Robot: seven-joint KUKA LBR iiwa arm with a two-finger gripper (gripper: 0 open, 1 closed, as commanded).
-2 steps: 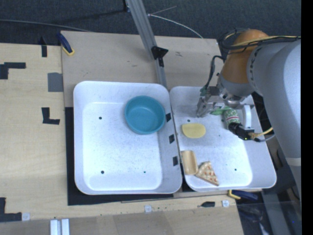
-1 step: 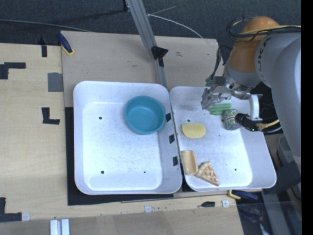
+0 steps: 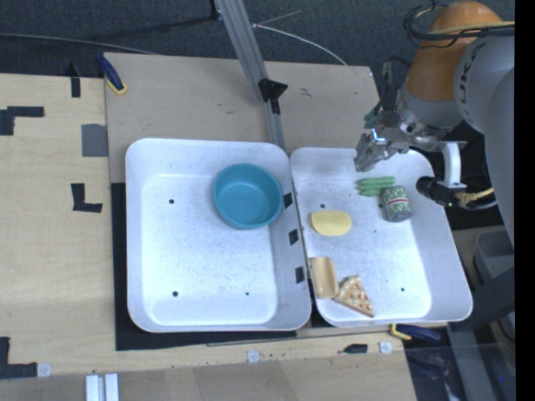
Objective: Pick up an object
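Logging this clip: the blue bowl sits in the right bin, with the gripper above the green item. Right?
Not quite. The camera view shows the blue bowl in the left bin, not the right. The gripper is above the green item.

A grey arm with an orange band is reaching in from the right, its two-finger gripper [image 3: 369, 159] hanging over the far part of the right white bin [image 3: 435, 295], just above a green bean-like piece [image 3: 375, 185]. A green can [image 3: 395, 203], a yellow oval piece [image 3: 332, 222], a tan bread-like piece [image 3: 323, 276] and a pizza-like wedge [image 3: 354, 296] are lying in that bin. A blue round bowl [image 3: 247, 195] is sitting in the left white bin [image 3: 159, 295].
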